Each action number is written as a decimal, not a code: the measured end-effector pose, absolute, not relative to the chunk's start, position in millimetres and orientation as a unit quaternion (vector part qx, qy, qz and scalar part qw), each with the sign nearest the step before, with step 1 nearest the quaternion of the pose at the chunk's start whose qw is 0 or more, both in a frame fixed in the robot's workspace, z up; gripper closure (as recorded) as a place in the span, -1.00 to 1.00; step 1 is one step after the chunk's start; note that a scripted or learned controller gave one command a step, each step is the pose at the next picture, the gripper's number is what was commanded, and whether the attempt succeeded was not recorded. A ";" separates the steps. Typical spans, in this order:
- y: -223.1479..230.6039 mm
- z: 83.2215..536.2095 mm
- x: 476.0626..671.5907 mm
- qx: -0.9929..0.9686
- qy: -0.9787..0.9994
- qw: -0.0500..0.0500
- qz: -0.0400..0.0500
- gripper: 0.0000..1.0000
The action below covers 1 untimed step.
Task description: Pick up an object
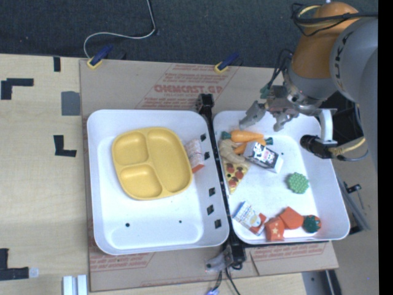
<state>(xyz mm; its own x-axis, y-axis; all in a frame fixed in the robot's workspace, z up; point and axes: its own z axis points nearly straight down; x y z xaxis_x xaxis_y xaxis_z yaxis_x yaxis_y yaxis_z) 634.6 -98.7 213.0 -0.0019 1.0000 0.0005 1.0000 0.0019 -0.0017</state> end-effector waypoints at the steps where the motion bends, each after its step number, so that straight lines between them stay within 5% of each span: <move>1: -95.5 85.8 629.0 -0.707 -0.707 -0.001 0.001 -1.00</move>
